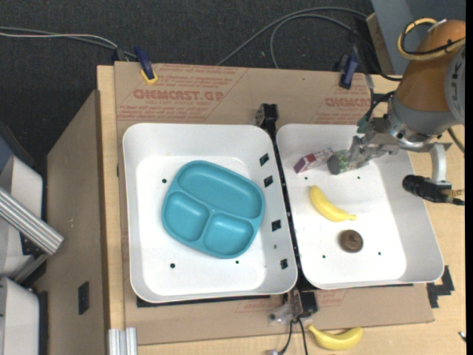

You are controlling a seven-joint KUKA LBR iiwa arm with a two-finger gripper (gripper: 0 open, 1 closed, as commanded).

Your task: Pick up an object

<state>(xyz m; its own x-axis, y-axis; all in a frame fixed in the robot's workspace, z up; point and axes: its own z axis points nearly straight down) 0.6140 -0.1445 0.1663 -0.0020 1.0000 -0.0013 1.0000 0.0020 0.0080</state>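
In the right bin (414, 257) lie a yellow banana (329, 204), a round brown chocolate doughnut (350, 240) and a small pink and white packet (313, 160). My gripper (349, 158) hangs low over the far part of this bin, just right of the packet and above the banana. A small grey piece (336, 163) sits at its tip, and I cannot tell whether it belongs to the gripper or is a separate object. The orange-banded arm (429, 72) reaches in from the upper right.
A blue divided plate (212, 208) lies in the left bin (140, 242). A second banana (338, 336) lies outside the bins at the bench's front edge. Clamps (145, 66) and cables run along the far edge of the board.
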